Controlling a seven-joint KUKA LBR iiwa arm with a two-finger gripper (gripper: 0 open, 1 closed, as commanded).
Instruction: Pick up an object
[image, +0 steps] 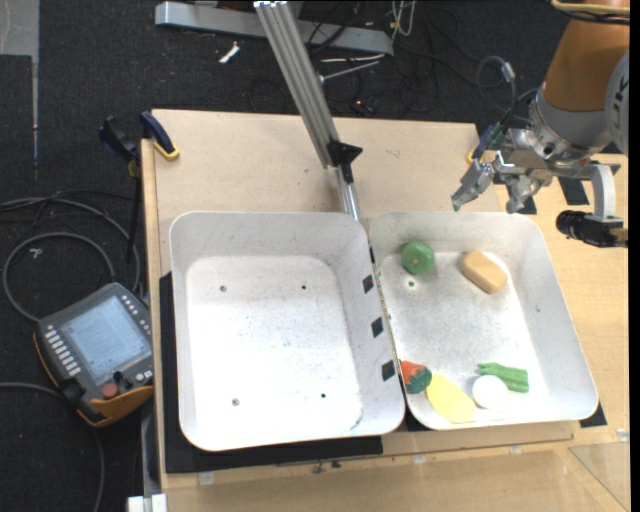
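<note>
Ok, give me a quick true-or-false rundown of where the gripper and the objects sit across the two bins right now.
1. The gripper hangs above the far edge of the right bin, holding nothing. True.
2. The green ball lies in the left bin. False: it lies in the right bin, near its far left corner.
3. The tan block lies to the right of the green ball. True.
4. The yellow piece sits at the far end of the right bin. False: it lies along the near edge, beside the white piece.
5. The jaws are closed on the tan block. False: they stand open, apart from it.
</note>
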